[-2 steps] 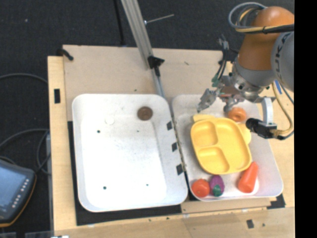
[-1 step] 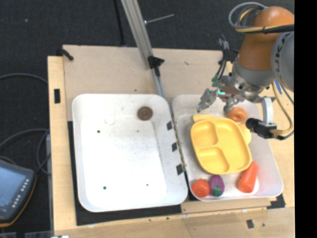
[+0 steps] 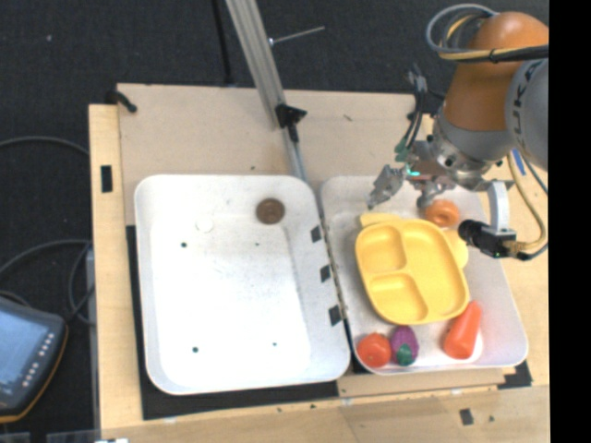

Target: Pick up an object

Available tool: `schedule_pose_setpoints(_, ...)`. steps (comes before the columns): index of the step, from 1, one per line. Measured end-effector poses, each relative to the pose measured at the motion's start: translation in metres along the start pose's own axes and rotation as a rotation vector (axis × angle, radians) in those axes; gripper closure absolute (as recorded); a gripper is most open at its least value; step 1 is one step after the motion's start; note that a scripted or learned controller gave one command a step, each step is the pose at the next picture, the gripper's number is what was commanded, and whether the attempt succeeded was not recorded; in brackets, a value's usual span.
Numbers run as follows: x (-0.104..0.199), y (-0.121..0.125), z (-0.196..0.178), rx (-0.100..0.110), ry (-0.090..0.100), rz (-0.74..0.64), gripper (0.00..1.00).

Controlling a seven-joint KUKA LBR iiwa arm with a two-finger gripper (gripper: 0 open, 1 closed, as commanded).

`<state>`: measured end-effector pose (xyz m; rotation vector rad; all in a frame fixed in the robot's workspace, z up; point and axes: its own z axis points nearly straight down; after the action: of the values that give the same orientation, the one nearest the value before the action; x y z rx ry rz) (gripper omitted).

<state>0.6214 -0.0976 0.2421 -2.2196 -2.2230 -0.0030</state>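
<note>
Yellow divided plate in right bin, brown disc, perhaps a cookie, in left bin

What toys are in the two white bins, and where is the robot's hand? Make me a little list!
left white bin: small round brown disc
right white bin: yellow divided plastic tray, orange carrot-shaped toy, red tomato-like toy, purple toy, orange round toy
gripper: above right bin's far edge
</note>
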Motion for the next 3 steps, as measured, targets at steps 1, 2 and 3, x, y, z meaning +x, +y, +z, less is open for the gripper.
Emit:
schedule_pose_setpoints(1,-0.0001,0.0,0.0,0.0,0.0,0.001,0.0)
schedule_pose_setpoints(2,-0.0001,0.0,0.0,0.0,0.0,0.001,0.0)
schedule_pose_setpoints(3,-0.0001,0.0,0.0,0.0,0.0,0.002,0.0)
